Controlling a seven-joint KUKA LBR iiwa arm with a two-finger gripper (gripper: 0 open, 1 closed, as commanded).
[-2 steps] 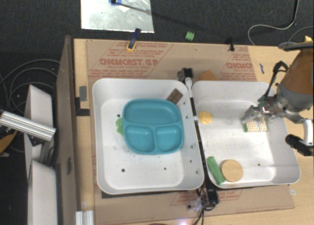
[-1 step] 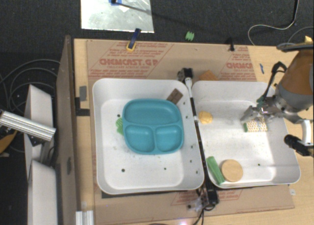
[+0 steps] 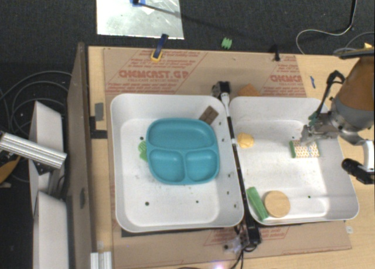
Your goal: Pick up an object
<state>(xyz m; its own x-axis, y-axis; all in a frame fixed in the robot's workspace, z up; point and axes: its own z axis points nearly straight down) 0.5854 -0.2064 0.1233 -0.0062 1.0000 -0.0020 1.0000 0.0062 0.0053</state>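
Observation:
My gripper hangs over the far right part of the right bin, reaching in from the right. Just below it lies a small speckled pad with a green edge; whether the gripper touches it I cannot tell. A yellow lump sits near the bin's left wall. A round tan disc and a green bar lie side by side at the front left of that bin.
The left bin holds a blue divided tray, with a green piece peeking out at its left and a brown block at its far right corner. Cables run along the bench's right side.

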